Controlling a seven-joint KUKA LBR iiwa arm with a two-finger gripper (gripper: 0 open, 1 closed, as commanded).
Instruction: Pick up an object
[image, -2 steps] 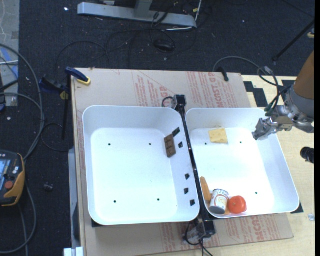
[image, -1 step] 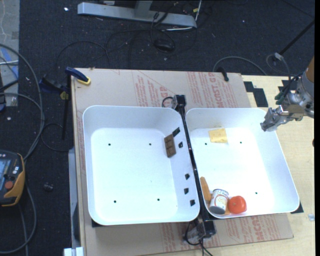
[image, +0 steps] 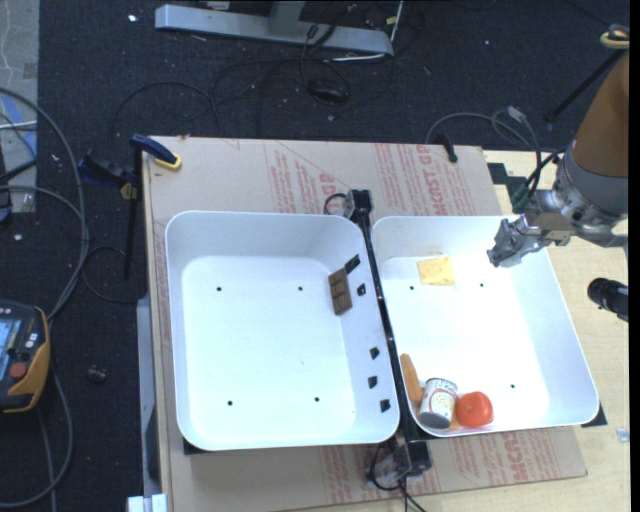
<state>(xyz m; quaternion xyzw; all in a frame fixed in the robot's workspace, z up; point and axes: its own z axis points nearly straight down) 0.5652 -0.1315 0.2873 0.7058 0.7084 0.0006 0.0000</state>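
The end effector (image: 507, 246) hangs over the right bin's (image: 560, 330) far right corner, holding nothing I can see, its opening too blurred to tell, likely poised for the yellow piece (image: 435, 271) nearby, while can (image: 437, 401), tomato (image: 474, 409) and carrot (image: 411, 378) crowd the near left corner.

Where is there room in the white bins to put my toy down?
The left bin is bare apart from the brown bar at its right wall. In the right bin, the middle is free. Its near-left corner is crowded: carrot, can, tomato.
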